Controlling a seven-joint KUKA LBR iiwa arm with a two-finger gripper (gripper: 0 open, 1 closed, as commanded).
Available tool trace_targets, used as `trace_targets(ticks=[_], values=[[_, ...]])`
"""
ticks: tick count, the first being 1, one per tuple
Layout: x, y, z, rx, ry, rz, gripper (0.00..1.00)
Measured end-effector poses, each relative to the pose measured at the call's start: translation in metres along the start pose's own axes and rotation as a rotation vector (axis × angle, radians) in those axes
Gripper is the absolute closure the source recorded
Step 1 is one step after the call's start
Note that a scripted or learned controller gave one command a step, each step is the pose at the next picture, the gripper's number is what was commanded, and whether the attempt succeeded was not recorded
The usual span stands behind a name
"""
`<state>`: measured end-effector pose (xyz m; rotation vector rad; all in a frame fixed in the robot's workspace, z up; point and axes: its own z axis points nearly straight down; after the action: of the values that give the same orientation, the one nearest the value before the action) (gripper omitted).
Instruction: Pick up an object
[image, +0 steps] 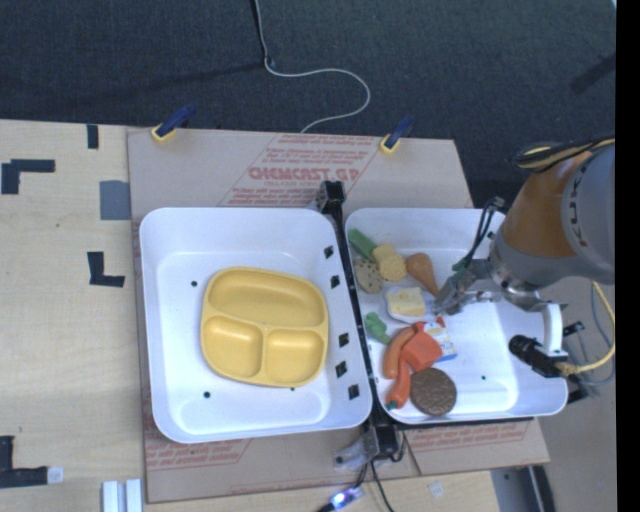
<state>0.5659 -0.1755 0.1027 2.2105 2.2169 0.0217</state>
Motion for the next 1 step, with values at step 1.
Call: trace_targets(ticks=[1], values=[[0.0025,0.0042,-0.0632,0.013,-0.003,0.001,1.0]])
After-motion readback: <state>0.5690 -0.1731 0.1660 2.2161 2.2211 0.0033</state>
